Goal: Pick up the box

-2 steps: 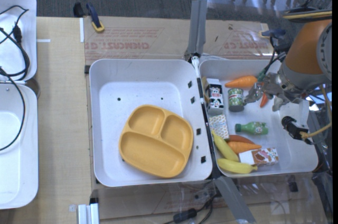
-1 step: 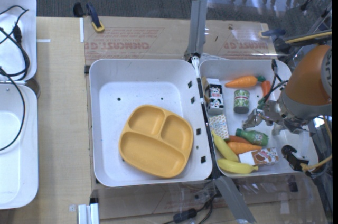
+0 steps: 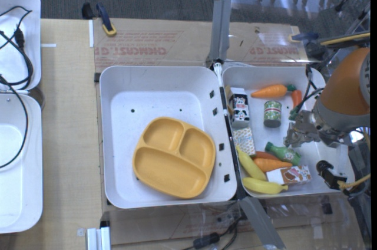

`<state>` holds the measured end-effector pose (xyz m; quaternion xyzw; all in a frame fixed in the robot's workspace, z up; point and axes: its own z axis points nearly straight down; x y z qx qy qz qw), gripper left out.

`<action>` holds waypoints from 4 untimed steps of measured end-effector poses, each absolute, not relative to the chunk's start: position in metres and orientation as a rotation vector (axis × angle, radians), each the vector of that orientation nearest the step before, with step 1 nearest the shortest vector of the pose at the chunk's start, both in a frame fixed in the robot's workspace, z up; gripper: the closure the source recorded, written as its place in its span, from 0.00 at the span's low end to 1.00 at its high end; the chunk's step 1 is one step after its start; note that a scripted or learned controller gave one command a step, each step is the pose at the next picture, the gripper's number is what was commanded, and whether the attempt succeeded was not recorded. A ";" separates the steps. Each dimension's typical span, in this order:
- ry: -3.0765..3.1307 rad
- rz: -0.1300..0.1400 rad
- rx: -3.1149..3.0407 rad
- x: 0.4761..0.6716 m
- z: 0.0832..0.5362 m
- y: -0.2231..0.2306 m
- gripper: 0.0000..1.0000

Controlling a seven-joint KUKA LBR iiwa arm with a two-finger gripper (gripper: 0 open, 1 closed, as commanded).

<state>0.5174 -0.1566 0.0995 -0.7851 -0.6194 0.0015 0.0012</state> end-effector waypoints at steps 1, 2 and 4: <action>-1.669 0.005 -2.660 0.574 0.104 -0.178 1.00; -1.670 0.005 -2.660 0.574 0.104 -0.177 0.00; -1.672 0.009 -2.657 0.573 0.113 -0.178 0.00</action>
